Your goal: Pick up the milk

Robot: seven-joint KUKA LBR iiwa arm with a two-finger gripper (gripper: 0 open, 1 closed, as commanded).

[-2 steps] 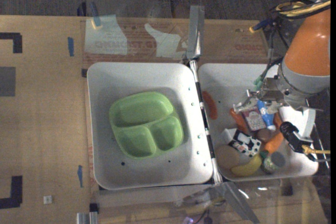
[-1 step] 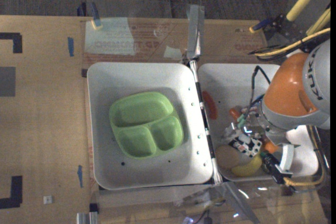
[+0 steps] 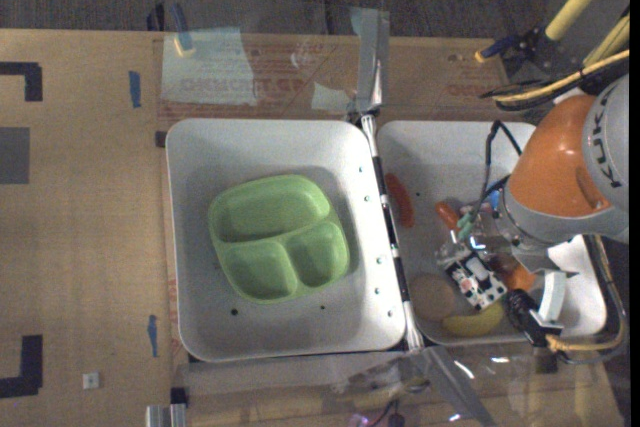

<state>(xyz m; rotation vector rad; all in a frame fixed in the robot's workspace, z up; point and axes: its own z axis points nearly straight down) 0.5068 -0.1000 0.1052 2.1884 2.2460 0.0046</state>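
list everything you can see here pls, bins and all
bench: 1, tan, under both bins
left bin: 1, white, centre of view
right bin: 1, white, beside the left bin
divided plate: 1, green, in the left bin
long piece: 1, red-orange, right bin by its left wall
small piece: 1, orange, right bin, near the hand
round item: 1, tan, right bin, front left
banana: 1, yellow, right bin, front
milk: 1, white with dark print, likely the carton under the hand
arm: 1, grey and orange, from the right
hand: 1, dark, over the right bin

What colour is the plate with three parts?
The plate is light green; the camera view shows it best.
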